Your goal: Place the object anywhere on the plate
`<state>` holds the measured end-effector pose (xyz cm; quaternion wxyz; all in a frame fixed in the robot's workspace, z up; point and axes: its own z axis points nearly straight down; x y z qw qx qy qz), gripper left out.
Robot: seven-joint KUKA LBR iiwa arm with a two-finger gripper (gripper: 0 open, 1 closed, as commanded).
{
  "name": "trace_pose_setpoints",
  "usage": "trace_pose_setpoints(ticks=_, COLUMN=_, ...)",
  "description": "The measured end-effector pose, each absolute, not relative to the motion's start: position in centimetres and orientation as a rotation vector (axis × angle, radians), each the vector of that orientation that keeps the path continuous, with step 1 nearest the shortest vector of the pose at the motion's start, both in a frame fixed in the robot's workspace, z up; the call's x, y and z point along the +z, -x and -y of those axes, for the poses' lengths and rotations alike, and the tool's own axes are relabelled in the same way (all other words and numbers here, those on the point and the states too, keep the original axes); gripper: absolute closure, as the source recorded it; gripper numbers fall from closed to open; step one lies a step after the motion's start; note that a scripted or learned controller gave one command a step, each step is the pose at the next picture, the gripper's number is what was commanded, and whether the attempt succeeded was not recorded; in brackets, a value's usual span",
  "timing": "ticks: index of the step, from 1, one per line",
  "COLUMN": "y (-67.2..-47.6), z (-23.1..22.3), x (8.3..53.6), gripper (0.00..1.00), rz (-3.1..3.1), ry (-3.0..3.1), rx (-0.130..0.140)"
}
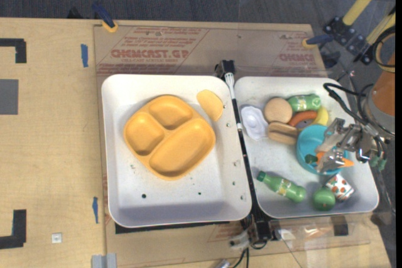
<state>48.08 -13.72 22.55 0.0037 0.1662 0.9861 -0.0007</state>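
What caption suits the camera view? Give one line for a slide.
Gripper low over the toy-filled right bin, above a blue bowl; yellow divided plate waits in the left bin.

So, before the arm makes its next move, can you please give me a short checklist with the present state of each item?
1. Plate lies flat in the left bin, compartments bare: ok.
2. Gripper is over the right bin, above the blue bowl: ok.
3. An object is held between the fingers: cannot tell, the clutter hides them.
4. Which object is the target: cannot tell; the green bottle, green apple and others lie close together.
5. Path to the plate crosses the divider between the bins: ok, nothing stands on it.
6. Yellow piece lies beside the plate, not on it: ok.
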Motion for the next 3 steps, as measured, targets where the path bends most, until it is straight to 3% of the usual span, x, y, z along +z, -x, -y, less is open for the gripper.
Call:
trace_pose_setpoints(ticks=1, y=-48.2, z=13.7, x=23.4, gripper=1.0, rz=-3.128, ry=0.164, rx=-0.001)
trace_pose_setpoints(ticks=2, y=-49.8, z=15.5, x=22.6, gripper=1.0, rz=-3.022, ry=0.829, rx=-0.002)
trace_pose_setpoints(ticks=3, y=-50.3, z=19.8, x=21.5, gripper=1.0, rz=-2.728, ry=1.544, rx=-0.002)
